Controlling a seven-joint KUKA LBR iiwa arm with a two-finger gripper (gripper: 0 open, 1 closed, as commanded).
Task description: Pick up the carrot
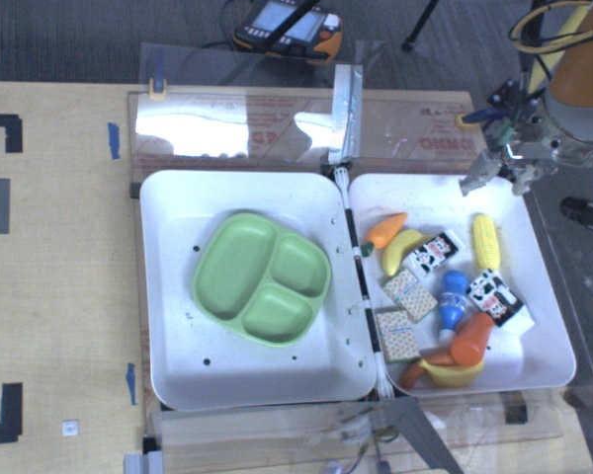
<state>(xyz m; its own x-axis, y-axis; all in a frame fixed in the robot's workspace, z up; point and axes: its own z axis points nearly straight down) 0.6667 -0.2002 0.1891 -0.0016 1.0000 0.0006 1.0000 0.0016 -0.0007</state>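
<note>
Reaching in from the right, the arm (573,97) hangs over the far right corner of the right bin (551,294), its gripper (501,174) above the bin's rim with nothing between the fingers; whether they are spread or closed cannot be told. Filling much of the left bin (168,294) is a green divided plate (262,277). Close to the divider at the right bin's near-left end lies the carrot (384,229), touching a yellow banana (402,247), well apart from the gripper.
</note>
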